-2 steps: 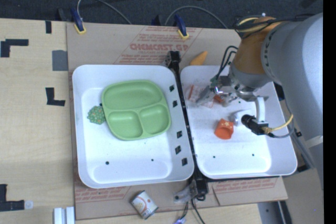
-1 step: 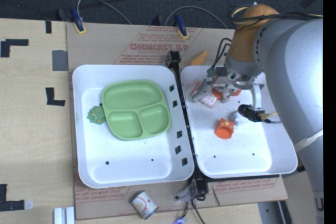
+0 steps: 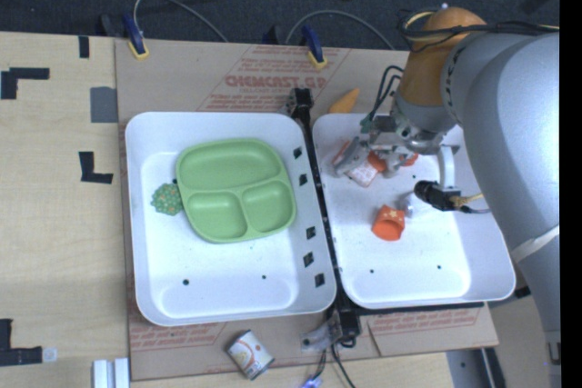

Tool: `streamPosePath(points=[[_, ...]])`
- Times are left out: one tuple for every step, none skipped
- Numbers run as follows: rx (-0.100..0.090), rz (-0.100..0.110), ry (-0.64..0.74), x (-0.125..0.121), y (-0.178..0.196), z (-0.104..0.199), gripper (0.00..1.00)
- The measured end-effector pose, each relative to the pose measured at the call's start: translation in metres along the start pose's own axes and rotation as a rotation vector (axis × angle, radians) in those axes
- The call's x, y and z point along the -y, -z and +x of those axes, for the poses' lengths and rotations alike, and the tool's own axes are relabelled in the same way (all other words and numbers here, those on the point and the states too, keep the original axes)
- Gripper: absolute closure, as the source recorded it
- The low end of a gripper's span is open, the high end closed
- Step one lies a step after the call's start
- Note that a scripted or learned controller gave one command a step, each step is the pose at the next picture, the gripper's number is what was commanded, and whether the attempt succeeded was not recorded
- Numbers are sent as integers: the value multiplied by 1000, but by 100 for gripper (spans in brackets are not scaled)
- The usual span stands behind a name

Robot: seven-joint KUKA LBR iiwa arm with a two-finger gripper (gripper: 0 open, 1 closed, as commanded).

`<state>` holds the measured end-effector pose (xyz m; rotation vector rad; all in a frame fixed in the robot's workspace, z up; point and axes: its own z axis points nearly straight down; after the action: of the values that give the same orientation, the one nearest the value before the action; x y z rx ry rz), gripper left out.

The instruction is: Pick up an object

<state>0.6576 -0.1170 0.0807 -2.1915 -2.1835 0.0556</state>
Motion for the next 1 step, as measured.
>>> streamPosePath(points=[[11, -59, 5, -11, 5, -6, 0]])
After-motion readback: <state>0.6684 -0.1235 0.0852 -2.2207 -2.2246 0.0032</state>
